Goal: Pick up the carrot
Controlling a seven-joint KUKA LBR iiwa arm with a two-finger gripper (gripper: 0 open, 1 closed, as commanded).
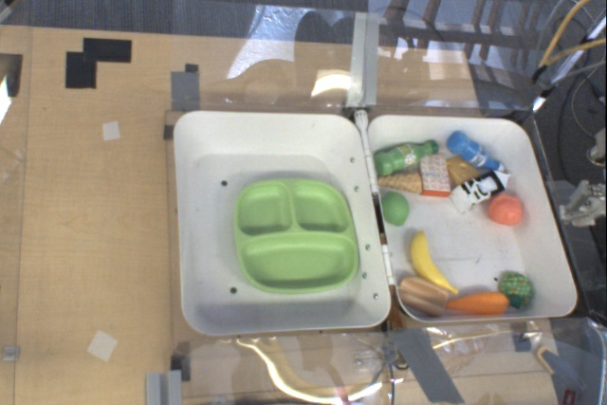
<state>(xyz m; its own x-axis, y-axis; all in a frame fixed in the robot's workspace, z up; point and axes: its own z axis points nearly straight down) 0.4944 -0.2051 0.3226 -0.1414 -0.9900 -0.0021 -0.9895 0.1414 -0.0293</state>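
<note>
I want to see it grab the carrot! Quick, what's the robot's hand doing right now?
End effector: cannot be told. The carrot lies in the right bin, with nothing gripping it.

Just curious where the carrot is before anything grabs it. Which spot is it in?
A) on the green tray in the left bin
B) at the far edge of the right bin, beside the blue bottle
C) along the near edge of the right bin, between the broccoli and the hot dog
C: the carrot lies along the right bin's near edge, between the broccoli and the hot dog.
</note>
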